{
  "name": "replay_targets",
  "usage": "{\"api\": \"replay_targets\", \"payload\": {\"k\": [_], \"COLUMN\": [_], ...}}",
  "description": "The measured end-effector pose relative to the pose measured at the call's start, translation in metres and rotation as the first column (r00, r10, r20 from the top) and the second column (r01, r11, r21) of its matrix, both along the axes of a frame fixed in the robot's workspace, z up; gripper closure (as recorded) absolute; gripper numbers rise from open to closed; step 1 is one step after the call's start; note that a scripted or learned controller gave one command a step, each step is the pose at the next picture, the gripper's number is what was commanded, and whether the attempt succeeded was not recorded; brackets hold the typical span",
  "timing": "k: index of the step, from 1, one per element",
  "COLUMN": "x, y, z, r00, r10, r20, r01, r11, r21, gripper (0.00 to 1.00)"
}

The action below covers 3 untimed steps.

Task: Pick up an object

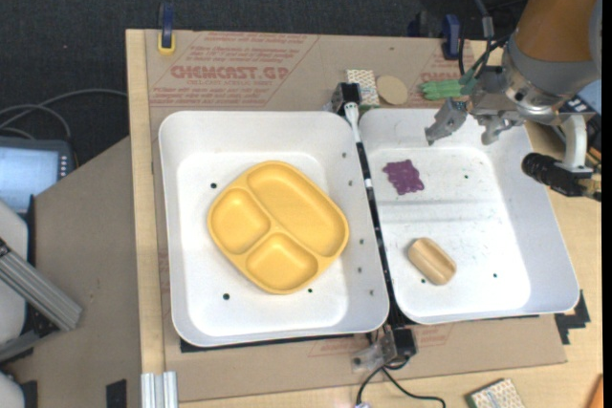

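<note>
A yellow divided plate [277,225] lies in the left bin [182,205]. The right bin [535,244] holds a purple piece [404,176] and, nearer the front, a tan block [432,261]. The hand [470,127] hangs open over that bin's back edge, holding nothing.

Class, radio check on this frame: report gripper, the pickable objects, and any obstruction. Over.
Gripper open, holding nothing, over right bin's far edge. Purple piece and tan bread roll lie untouched. No obstruction seen.
</note>
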<state>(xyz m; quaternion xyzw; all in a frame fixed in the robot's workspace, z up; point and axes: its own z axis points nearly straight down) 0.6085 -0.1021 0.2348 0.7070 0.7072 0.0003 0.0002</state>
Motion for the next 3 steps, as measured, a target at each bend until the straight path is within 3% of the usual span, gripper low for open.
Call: {"api": "replay_targets", "payload": {"k": [1,2,3], "x": [0.003,0.007,-0.052], "y": [0.005,0.004,-0.043], "z": [-0.150,-0.130,-0.104], "r00": [1.000,1.000,1.000], "r10": [0.000,-0.002,-0.004], "r20": [-0.014,0.002,-0.006], "r01": [0.000,0.002,0.004], "r11": [1.000,1.000,1.000], "r21": [0.002,-0.001,0.002], "gripper": [0.00,1.00,1.00]}}
